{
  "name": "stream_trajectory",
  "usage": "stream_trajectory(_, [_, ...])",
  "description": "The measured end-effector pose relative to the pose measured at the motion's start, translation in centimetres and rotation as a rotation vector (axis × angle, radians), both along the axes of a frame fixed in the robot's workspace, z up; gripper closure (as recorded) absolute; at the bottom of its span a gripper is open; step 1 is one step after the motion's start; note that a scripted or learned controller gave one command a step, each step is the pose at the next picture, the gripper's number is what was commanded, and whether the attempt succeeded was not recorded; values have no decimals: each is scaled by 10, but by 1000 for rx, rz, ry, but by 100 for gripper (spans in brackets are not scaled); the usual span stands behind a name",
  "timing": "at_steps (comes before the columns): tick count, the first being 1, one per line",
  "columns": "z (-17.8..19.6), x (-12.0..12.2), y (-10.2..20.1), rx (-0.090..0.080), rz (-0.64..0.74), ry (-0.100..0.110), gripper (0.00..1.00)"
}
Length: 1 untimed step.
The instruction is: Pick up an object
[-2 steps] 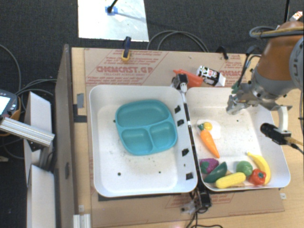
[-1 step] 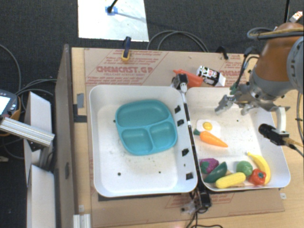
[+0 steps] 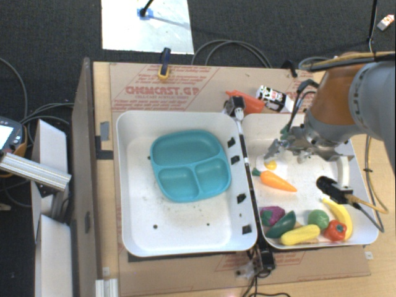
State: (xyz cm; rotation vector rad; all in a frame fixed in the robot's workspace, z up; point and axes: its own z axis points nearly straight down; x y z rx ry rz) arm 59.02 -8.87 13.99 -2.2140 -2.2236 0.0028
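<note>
The orange plastic carrot (image 3: 278,180) lies in the right white bin (image 3: 365,224), just below a small yellow piece (image 3: 270,164) and the jaws (image 3: 286,148), which hang spread and hold nothing. A risk, as I judge it: descending here, they may pinch the yellow piece or nudge the carrot toward the divider (image 3: 243,166), away from the toy vegetables (image 3: 303,223) piled along the near wall.
</note>
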Motion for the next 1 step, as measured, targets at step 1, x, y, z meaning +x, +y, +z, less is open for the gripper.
stream_trajectory(1, [-59, 14, -3, -1, -1, -2, 0])
